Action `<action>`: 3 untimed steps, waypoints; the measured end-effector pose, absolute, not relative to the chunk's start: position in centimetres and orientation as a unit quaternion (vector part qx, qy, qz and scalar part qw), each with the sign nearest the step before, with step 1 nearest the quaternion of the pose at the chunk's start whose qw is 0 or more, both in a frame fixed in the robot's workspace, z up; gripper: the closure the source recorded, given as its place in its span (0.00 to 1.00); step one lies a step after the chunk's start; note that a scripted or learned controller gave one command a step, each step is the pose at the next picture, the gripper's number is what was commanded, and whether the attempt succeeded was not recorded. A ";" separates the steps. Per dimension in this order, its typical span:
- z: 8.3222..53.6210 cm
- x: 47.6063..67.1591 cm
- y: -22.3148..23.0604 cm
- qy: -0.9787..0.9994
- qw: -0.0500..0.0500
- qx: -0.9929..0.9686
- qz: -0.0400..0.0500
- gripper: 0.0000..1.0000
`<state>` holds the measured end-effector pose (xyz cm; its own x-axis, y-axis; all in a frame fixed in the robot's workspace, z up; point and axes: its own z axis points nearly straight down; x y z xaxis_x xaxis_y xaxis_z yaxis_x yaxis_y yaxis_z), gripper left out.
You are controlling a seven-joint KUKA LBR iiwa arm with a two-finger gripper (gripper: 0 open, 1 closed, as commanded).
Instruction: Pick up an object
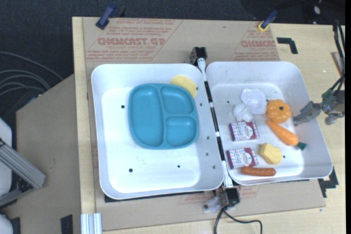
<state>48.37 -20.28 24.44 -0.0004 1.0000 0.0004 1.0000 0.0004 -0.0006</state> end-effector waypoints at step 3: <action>9.4 58.1 -19.1 -0.708 -0.001 -0.707 -0.001 1.00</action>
<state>58.06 -19.10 9.43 -0.0016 1.0000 -0.0002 1.0000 0.0016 0.0017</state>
